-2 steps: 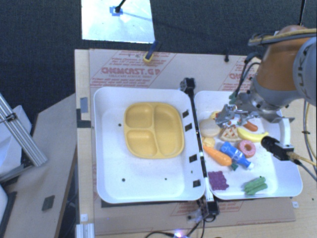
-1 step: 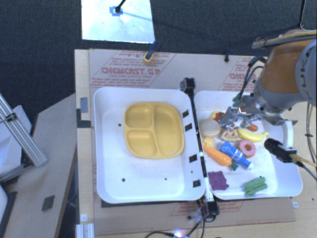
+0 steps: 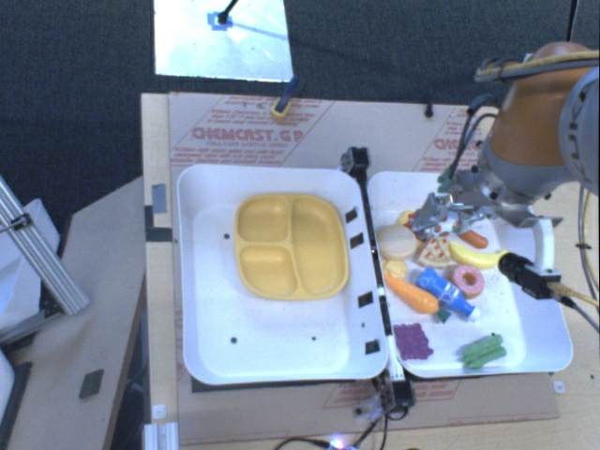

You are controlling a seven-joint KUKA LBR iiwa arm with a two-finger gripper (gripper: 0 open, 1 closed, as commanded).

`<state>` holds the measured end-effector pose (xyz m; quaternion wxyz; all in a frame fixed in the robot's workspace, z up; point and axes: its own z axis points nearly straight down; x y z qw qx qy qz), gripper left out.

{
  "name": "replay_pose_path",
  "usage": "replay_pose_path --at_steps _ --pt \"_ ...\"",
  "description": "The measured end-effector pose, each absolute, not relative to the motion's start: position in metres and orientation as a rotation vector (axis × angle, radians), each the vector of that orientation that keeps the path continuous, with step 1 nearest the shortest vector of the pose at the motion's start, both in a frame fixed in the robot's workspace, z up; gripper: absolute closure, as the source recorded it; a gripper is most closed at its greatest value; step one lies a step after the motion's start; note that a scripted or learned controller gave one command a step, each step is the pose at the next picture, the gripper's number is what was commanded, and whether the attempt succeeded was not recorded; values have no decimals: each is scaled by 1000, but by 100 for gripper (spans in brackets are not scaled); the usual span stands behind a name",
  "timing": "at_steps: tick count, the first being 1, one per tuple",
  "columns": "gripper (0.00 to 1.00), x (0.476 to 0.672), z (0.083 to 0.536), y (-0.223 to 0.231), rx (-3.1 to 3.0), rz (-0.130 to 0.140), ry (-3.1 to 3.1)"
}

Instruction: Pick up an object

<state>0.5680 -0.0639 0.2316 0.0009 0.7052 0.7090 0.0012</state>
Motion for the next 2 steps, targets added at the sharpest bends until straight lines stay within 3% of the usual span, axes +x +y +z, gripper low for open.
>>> replay_pose_path --at_steps 2 --pt "100 558 218 -77 2220 1 2222"
